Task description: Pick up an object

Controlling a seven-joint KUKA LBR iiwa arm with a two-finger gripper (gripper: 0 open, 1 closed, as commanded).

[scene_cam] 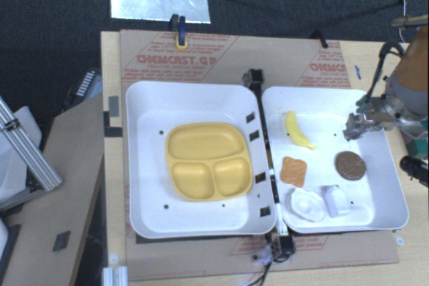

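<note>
Camera view: gripper [353,126] hangs over right bin [392,164], near its far right side, just above brown round piece [350,165]. Fingers: cannot tell whether apart or together, too small and dark. Nothing seen between them. Also in right bin: yellow banana [299,131], orange piece [293,171], two white items [320,201]. Left bin [144,144] bears yellow divided plate [205,161]. Best approach, judged: descend straight over brown piece, centred, clear of bin wall. Arm cut off at right edge. White items hard to make out against bin.
</note>
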